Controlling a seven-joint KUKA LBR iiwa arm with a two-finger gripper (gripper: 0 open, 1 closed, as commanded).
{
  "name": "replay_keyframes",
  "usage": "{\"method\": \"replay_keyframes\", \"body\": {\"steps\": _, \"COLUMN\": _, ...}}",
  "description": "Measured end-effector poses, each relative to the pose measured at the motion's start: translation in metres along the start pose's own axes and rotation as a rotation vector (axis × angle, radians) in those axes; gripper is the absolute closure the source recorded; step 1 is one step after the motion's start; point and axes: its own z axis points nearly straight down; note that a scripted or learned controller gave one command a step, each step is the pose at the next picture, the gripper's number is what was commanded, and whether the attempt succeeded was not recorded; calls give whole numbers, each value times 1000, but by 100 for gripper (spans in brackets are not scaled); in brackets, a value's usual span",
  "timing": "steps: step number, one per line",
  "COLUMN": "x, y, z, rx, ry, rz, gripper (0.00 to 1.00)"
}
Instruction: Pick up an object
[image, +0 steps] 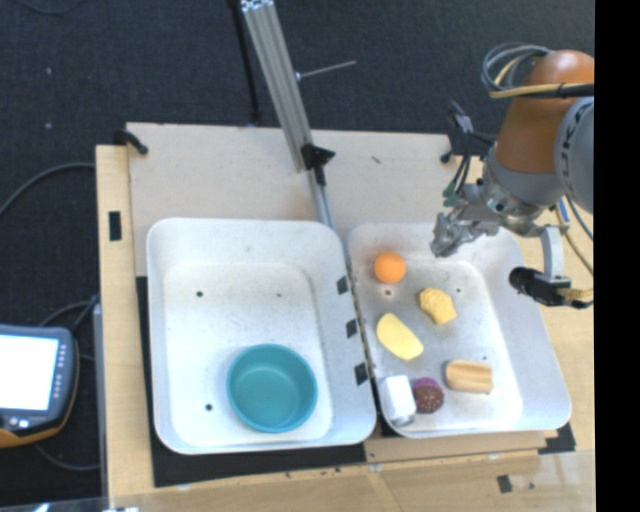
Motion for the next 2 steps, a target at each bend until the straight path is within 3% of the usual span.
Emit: {"method": "replay_keyframes", "body": {"steps": 2, "x": 107, "y": 0, "z": -10, "rx": -2, "ry": 1, "rz": -1, "gripper": 100}}
